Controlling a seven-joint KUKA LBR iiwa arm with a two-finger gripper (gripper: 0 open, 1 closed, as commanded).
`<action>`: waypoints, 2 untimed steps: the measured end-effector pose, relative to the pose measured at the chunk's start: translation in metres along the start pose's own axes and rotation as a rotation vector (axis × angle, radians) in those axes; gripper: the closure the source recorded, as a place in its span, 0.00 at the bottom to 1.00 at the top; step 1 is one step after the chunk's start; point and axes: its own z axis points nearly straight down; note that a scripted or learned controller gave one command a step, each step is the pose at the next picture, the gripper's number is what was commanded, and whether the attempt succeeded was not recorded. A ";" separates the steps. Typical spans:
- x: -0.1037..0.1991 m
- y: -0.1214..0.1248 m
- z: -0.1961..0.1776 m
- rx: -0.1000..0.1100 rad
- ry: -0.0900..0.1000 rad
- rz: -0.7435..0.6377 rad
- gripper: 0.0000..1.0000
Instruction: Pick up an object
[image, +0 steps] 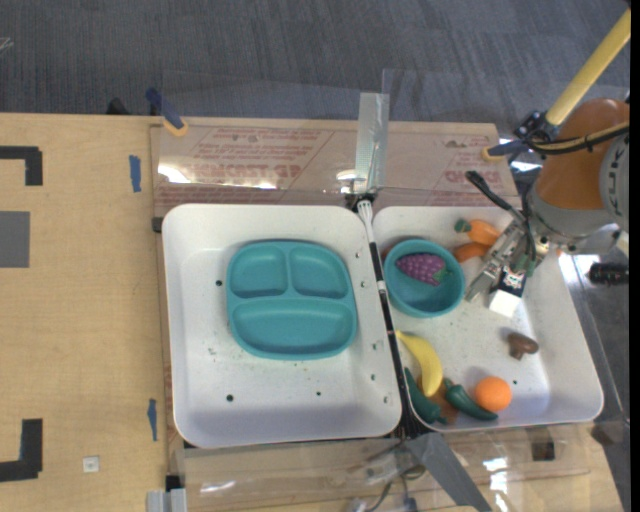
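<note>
My gripper (498, 286) hangs over the right bin (570, 330), just right of a teal bowl (424, 290) that holds purple grapes (421, 266). Its fingers stand open with nothing between them. An orange carrot (478, 236) lies just behind the gripper, against the bin's far wall. A small white piece (503, 306) sits right below the fingertips. A brown lump (521, 345) lies nearer the front. A yellow banana (424, 362), a green pepper (462, 401) and an orange fruit (492, 394) cluster at the bin's front left.
The left bin (190, 350) holds a teal divided plate (291, 299). A raised divider (378, 300) separates the two bins. The arm's orange band (580, 150) and cables hang over the right bin's far right corner.
</note>
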 end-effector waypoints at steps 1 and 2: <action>0.020 -0.036 0.000 -0.017 -0.008 0.039 0.00; 0.046 -0.037 0.000 -0.014 -0.012 0.119 0.00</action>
